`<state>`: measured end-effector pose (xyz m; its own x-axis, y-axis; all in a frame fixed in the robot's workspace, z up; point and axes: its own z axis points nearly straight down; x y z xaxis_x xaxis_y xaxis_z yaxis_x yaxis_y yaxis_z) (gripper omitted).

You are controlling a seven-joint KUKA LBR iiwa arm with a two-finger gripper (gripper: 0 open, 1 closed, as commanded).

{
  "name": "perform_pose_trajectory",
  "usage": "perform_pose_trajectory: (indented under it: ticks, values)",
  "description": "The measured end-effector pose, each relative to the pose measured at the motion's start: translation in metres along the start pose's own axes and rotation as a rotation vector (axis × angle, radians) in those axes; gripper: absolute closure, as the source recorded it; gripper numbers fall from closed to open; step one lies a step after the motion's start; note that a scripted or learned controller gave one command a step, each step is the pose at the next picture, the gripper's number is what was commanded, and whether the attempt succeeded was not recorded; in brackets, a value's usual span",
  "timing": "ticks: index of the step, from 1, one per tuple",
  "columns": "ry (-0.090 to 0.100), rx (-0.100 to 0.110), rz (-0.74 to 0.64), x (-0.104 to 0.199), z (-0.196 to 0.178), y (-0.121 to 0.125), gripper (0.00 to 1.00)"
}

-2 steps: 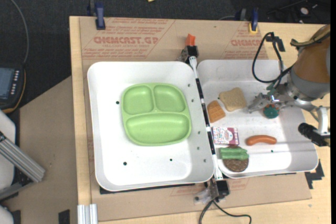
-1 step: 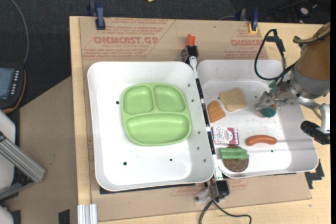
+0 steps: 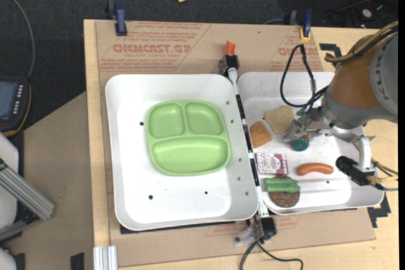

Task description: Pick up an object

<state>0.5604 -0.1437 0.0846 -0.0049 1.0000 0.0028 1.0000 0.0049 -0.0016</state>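
Observation:
The right bin (image 3: 272, 82) holds several small items: a tan bread slice (image 3: 278, 118), an orange bun-like piece (image 3: 260, 133), a pink and white carton (image 3: 271, 164), a red sausage (image 3: 315, 169), a green piece (image 3: 281, 185) lying on a brown round patty (image 3: 285, 198), and a small teal object (image 3: 299, 143). My gripper (image 3: 304, 130) reaches in from the right and hangs low over the middle of this bin, just above the teal object and beside the bread slice. Its tips are hard to make out against the clutter.
The left bin (image 3: 126, 136) holds a green three-compartment plate (image 3: 188, 136). A black cable (image 3: 297, 79) loops over the right bin's far side. Clamps (image 3: 230, 57) sit at the bins' far edge, and a black fitting (image 3: 353, 171) lies at the right bin's right rim.

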Motion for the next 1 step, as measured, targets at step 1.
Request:
perform_pose_trajectory:
  ticks: [1]
  values:
    - [-0.002,-0.016,-0.004,0.0629,-0.1072,0.0337,1.00]
